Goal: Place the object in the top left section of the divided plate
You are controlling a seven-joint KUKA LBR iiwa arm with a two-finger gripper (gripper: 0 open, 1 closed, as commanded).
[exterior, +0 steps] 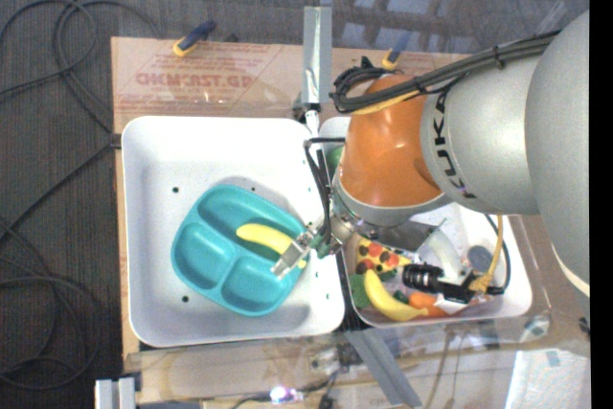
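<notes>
A teal divided plate lies in the left bin, turned at a slant. A yellow banana-shaped piece rests in the plate's upper right section, along the inner ridge. My gripper hangs over the plate's right rim, at the right end of the yellow piece. Its fingers stand apart and open, and the piece lies on the plate rather than lifted. The orange band and grey arm cover the divide between the bins.
The right bin holds a yellow banana, a spotted red and orange item, a white piece and a grey disc. A metal post stands behind the bins on cardboard.
</notes>
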